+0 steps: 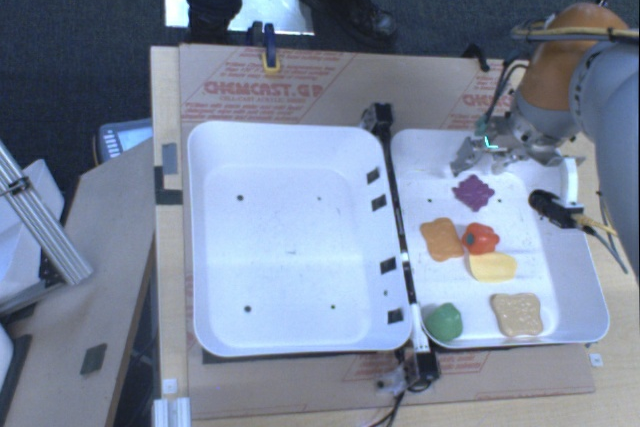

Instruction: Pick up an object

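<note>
End effector (478, 155) hung above purple toy (473, 192), at its 12 o'clock; open or closed, couldn't tell. Best: go straight down, squeeze middle.

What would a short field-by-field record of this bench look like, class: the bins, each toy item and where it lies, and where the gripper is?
bins: two white bins side by side, left bin, right bin
purple item: right bin, upper middle
orange item: right bin, centre left
red item: beside the orange item, on its right
yellow item: just below the red item
tan item: near the front edge
green item: front left corner
gripper: above the right bin's far end, just beyond the purple item
</note>
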